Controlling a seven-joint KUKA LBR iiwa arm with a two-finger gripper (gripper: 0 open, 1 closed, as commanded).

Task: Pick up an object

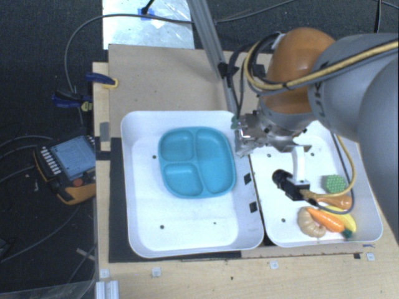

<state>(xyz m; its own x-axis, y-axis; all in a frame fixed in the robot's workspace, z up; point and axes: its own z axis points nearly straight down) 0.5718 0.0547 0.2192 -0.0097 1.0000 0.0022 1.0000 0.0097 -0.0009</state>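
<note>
Bright, even overhead light, glare on the white bins (187, 120), slightly soft focus.

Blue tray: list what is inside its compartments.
The blue tray in the left bin shows three bare compartments. The arm covers none of it.

The robot's arm (365, 86) is a thick rounded tube of smooth grey casing. Next to it sits a broad, glossy orange band (299, 58), domed like a cap above the wrist. Just below that band comes a short metal-grey wrist section (277, 124) with small fittings and edges on its left side. Yellow and black cables (262, 73) loop out beside the orange band, run across the grey casing, and one yellow-and-black strand (345, 161) hangs down below the band in a long curve.
</note>
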